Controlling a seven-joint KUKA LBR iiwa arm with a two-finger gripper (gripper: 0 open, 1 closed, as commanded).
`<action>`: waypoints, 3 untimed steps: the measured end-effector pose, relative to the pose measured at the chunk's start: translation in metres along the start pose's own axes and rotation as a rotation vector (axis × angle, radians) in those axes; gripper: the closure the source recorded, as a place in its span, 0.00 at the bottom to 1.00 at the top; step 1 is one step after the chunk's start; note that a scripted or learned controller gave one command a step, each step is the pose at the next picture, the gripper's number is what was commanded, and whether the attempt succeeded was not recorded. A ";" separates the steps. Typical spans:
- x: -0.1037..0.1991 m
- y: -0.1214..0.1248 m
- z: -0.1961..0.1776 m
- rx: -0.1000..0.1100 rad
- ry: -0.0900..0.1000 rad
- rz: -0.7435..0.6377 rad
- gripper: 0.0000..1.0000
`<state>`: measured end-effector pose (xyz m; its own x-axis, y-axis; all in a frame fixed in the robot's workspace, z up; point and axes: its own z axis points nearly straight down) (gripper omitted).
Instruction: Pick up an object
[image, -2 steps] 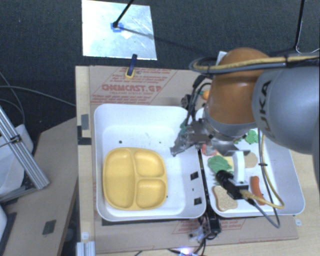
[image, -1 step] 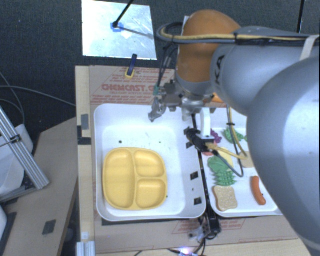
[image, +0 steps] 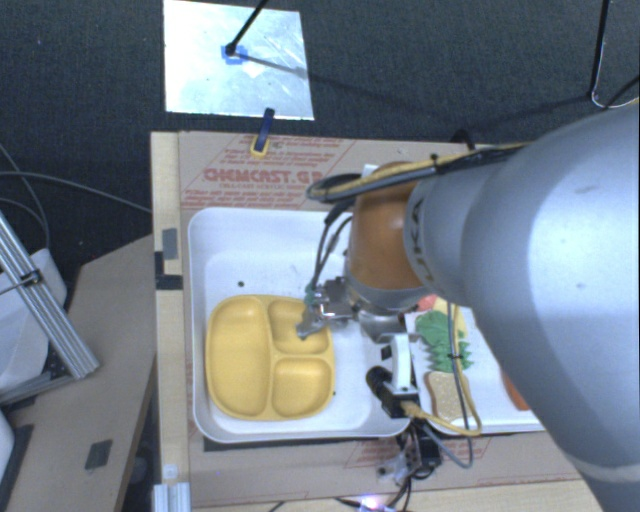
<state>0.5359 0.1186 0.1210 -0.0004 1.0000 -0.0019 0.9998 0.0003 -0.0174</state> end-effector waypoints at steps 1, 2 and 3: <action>0.066 0.060 0.008 -0.026 0.006 -0.008 0.00; 0.089 0.006 0.024 -0.021 0.002 0.001 0.00; 0.116 -0.037 0.034 -0.032 0.003 -0.006 0.00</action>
<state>0.4983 0.2350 0.0874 -0.0061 1.0000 0.0013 0.9999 0.0060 0.0144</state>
